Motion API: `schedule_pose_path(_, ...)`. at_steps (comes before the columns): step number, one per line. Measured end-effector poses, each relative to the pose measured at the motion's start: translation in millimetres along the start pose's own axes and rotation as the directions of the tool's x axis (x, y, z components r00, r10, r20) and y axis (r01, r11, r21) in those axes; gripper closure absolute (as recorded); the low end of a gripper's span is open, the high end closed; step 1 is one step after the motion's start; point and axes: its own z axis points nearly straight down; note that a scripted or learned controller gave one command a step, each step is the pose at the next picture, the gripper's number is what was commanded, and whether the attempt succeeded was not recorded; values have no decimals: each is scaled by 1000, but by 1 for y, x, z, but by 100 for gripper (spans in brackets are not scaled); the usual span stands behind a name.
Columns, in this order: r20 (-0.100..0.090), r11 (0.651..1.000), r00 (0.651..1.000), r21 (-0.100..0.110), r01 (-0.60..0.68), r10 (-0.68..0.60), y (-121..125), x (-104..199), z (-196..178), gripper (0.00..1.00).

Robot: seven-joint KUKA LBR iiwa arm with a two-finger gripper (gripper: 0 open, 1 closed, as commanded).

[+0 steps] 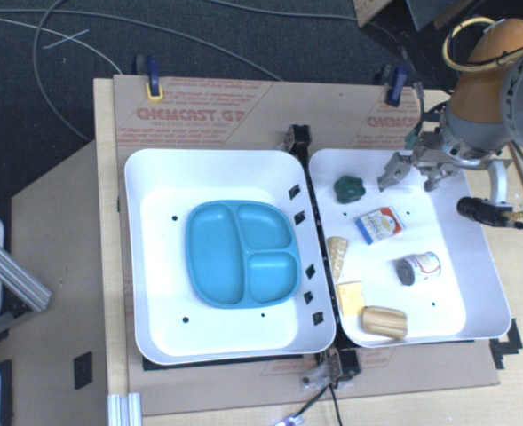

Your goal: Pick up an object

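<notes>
Objects for picking lie in the right bin (474,273), and we count six. A dark green lump (349,186) sits toward the upper left of that bin, nearest the gripper. Below and right of it lies a small blue, white and red packet (380,224). Further down, near the middle of the bin, a grey and white cylinder (417,268) lies on its side. Along the bin's left wall we see a pale wafer strip (336,255), a yellow block (350,297) beneath it, and a tan bread-like roll (384,323) just beside the block at the lower edge.

Our gripper (416,174) hangs over the upper part of the right bin, to the right of the green lump and apart from it. Its two fingers are spread wide, with nothing between them. The arm (492,78) reaches in from the upper right of the frame.

In the left bin (154,309) a blue divided plate (242,252) rests near the centre. Both bins sit on a brown board (243,105), held at the top by two blue clamps (154,76).
</notes>
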Motion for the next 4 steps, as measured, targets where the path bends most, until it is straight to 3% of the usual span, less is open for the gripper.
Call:
schedule_pose_path(1,1,1000,1000,-8,1,-1,2,0,-15,100)
schedule_pose_path(2,4,1000,1000,-14,1,-1,3,-3,-81,100)
schedule_pose_path(3,2,1000,1000,-8,1,-1,4,-3,-78,100)
schedule_pose_path(4,-1,1000,1000,-5,5,-5,-1,43,-88,100)
